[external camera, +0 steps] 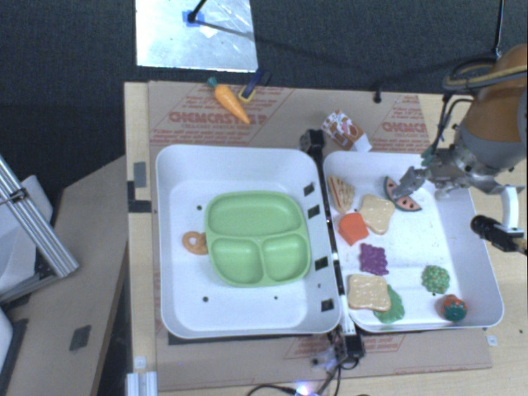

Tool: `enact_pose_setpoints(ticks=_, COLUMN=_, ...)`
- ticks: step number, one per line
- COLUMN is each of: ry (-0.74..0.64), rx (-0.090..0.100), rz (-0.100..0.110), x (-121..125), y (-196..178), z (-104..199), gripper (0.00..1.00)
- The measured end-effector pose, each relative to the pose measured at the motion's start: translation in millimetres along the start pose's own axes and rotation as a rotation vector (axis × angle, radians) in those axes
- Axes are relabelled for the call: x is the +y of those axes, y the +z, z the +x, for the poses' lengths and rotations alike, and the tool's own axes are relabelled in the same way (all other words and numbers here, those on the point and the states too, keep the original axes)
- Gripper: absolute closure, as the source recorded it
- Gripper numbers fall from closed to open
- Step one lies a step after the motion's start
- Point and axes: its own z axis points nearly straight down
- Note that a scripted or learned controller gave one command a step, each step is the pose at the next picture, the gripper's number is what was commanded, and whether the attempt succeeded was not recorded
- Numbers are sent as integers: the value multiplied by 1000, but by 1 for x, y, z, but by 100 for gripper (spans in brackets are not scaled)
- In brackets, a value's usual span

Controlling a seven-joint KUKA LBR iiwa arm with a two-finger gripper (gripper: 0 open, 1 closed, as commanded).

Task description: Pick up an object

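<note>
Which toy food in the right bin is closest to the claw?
The watermelon slice, right under the claw. The toast and broccoli lie farther off.

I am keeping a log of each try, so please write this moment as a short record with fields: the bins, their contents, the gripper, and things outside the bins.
left bin: green divided plate, pretzel
right bin: watermelon slice, orange block, purple grapes, toast, broccoli
gripper: over the right bin's far part, at the watermelon slice
grasp: cannot tell
outside bins: carrot on the bench behind the left bin
</note>
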Motion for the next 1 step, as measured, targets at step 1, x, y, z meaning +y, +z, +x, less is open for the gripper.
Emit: enact_pose_setpoints(ticks=1, ry=1, rx=1, rz=3, x=-8, y=58, z=4, gripper=0)
